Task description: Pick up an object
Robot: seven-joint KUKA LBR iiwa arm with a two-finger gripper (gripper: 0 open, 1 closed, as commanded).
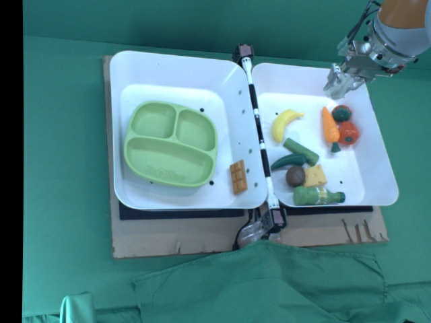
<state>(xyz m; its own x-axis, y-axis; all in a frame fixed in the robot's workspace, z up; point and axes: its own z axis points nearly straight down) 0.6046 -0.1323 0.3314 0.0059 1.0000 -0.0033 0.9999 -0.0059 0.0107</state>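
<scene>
The gripper [335, 83] hangs over the right bin's [377, 180] far edge, above the tomato [342, 113] and carrot [328, 126]; whether its jaws are released or clenched, I cannot tell.

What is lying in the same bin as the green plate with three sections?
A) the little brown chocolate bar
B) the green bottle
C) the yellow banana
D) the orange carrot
A: the little brown chocolate bar lies in the left bin beside the green plate, while the banana, carrot and bottle all lie in the right bin.
</scene>
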